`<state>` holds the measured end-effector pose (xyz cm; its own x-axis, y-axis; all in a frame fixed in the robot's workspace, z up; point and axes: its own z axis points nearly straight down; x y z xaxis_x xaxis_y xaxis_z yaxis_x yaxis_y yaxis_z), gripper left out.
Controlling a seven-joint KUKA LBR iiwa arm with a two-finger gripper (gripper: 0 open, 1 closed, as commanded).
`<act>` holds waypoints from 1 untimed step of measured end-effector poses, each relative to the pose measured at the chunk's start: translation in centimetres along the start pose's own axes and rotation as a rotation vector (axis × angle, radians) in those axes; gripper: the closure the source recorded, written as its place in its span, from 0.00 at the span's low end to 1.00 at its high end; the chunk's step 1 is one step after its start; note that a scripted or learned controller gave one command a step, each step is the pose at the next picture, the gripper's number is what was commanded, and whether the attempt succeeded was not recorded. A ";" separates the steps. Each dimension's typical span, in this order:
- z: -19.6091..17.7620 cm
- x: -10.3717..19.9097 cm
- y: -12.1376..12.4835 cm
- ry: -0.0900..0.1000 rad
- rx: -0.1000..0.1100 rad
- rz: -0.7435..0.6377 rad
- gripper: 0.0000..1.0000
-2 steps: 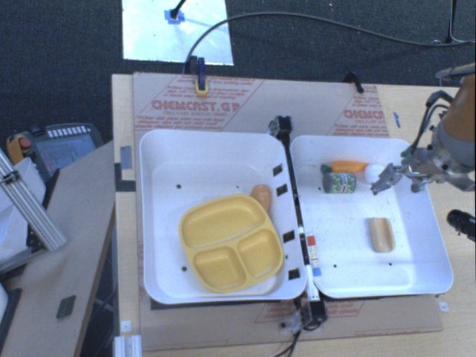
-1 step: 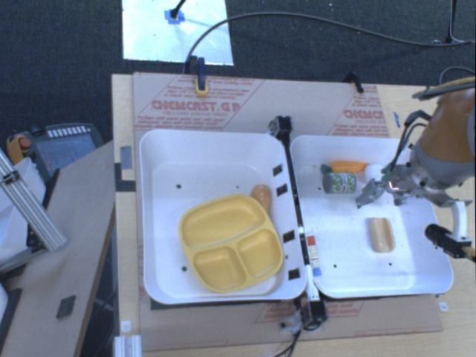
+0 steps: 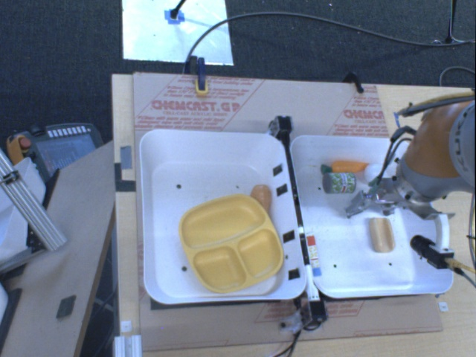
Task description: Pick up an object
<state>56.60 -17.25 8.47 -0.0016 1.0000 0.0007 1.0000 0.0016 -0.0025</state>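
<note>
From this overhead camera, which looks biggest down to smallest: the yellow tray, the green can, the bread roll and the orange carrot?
1. yellow tray, by far.
2. bread roll and green can: look about alike, too close to rank.
3. orange carrot, thinnest and partly hidden behind the can.

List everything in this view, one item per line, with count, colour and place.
bins: two, white, side by side on the bench
divided tray: one, yellow, left bin
bread roll: one, tan, left bin, behind the tray
carrot: one, orange, right bin, far side
can: one, green and white, right bin, beside the carrot
bun: one, tan, right bin, middle
arm: one, grey and orange, from the right
gripper: one, metal, over the right bin
</note>
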 end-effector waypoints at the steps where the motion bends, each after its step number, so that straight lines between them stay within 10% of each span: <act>1: -1.4 -0.1 0.2 -0.002 -0.006 0.000 1.00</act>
<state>56.79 -17.35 9.86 -0.0014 1.0000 -0.0013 1.0000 0.0014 0.0033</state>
